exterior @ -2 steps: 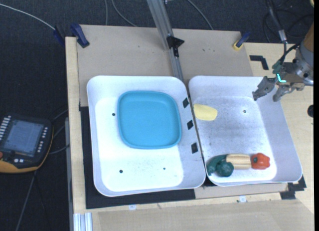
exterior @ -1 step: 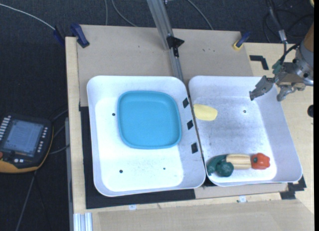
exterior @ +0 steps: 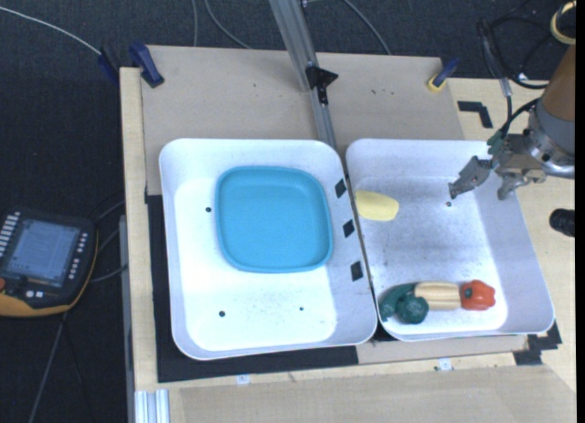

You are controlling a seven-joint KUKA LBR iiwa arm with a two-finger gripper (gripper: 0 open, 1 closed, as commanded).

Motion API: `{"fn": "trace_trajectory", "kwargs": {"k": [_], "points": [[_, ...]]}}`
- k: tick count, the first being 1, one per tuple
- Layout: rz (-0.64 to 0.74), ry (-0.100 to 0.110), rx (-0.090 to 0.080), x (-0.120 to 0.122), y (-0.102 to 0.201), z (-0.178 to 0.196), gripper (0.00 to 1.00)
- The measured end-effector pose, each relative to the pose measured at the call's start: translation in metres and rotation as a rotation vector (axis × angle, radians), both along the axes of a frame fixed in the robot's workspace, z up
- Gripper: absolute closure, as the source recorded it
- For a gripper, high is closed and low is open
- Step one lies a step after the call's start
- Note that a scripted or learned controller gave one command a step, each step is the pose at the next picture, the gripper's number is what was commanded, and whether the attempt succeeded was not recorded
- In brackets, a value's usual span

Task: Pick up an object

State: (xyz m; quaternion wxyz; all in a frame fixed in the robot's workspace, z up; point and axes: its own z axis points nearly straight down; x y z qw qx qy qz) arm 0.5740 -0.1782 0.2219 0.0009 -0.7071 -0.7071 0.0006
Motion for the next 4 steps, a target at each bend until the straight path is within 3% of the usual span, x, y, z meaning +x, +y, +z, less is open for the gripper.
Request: {"fn": "trace_trajectory", "kwargs": {"k": [2,3,4], "points": [[0.0,0.001,0.001,0.009,0.005,-0.112,0.0],[0.001,-0.004,-0.001,0.01,0.005,-0.099,1.0],[0.0,-0.006,-0.001,0.006,-0.002,-0.04,1.0]]}}
